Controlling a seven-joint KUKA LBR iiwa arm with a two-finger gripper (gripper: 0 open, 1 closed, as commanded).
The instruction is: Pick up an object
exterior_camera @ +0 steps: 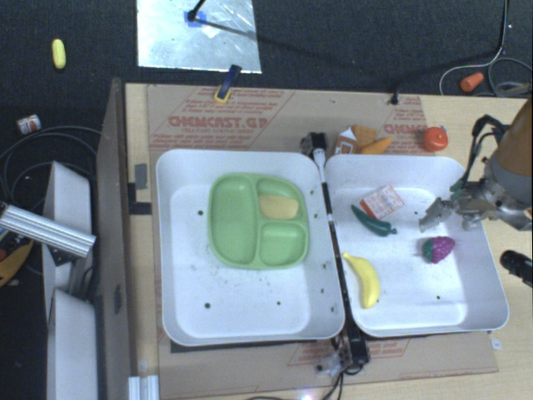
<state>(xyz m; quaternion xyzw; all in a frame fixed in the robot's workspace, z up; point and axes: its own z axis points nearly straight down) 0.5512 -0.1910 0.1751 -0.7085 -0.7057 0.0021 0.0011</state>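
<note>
Approach step: pincer (440, 216) hovers spread and unladen in the right bin (479, 311), purple grapes (438, 248) just at its 6 o'clock. Next, I judge, descend and clench.

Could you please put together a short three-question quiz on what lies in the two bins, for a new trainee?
1. True or false: the green divided plate lies in the right bin.
2. Which item lies nearest the gripper? A) banana B) purple grapes C) green pepper
3. Fill in: the yellow item on the plate sits in its upper-right ____.

Key:
1. False; it lies in the left bin.
2. B
3. compartment
</note>
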